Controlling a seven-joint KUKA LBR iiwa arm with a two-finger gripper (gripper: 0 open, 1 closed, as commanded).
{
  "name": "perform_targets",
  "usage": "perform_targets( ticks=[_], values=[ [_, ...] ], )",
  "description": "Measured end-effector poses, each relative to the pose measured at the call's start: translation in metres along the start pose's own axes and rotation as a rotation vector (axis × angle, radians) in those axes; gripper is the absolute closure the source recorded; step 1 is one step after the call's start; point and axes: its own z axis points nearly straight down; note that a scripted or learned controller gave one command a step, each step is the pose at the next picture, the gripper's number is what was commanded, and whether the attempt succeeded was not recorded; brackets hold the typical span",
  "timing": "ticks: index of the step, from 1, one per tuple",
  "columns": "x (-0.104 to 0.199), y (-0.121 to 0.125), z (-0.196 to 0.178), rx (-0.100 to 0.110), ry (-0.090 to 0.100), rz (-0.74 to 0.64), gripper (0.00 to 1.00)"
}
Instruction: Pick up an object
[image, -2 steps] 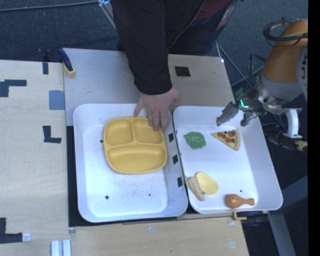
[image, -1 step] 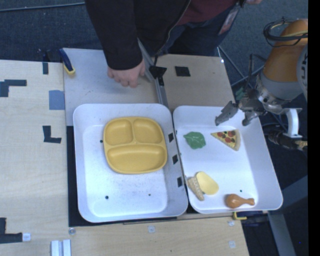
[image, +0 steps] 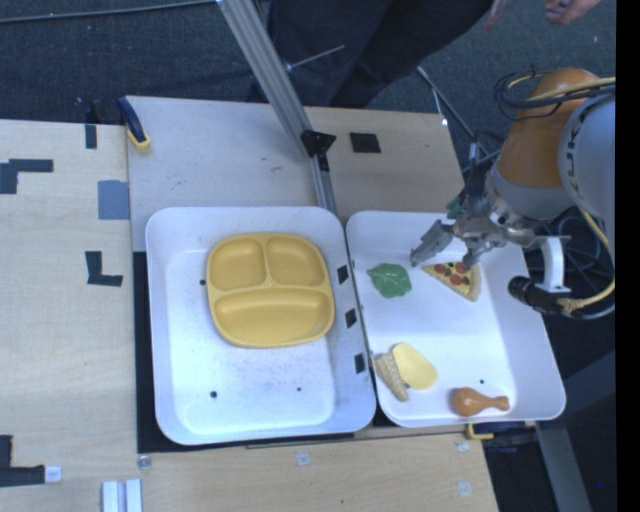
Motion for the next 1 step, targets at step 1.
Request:
perform_targets(
  ticks=[1],
  values=[
    [0.0003,0.0070,0.0469,0.001,0.000,0.000,0.00]
  ],
)
